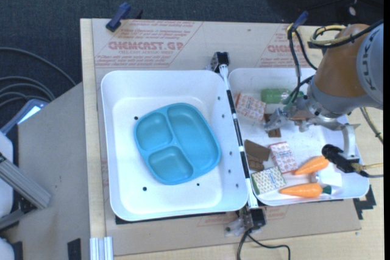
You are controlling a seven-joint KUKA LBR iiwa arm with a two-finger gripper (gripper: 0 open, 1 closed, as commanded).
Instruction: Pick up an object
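So the task looks to be at its beginning or middle: nothing is lifted yet, as far as I can judge. The arm [341, 73] reaches in from the right and hangs over the right bin [244, 79], with the gripper [286, 115] low near the middle of that bin. If the claw is apart or together, I cannot tell; the wrist hides this part and the picture is too small there. I see no object between it.

The things to pick all lie in the right bin. 2 carrots are near the front right corner: 1 carrot [312, 165] a little higher and a 2nd carrot [301, 191] just below it. Beside them, to the left, there is a green packet [268, 180] and a red packet [283, 156]. A brown piece [256, 154] lies near the divider between the bins. Another packet [250, 106] sits further back, and a green item [275, 95] is close to the far wall. A small dark piece [273, 131] lies just below the gripper, perhaps the nearest target, but whether they are touching I cannot say.

The left bin [113, 131] holds a blue plate [177, 143] with 3 compartments, well apart from the gripper.

What is left, in my judgement: to close on 1 object and raise it from the bin.
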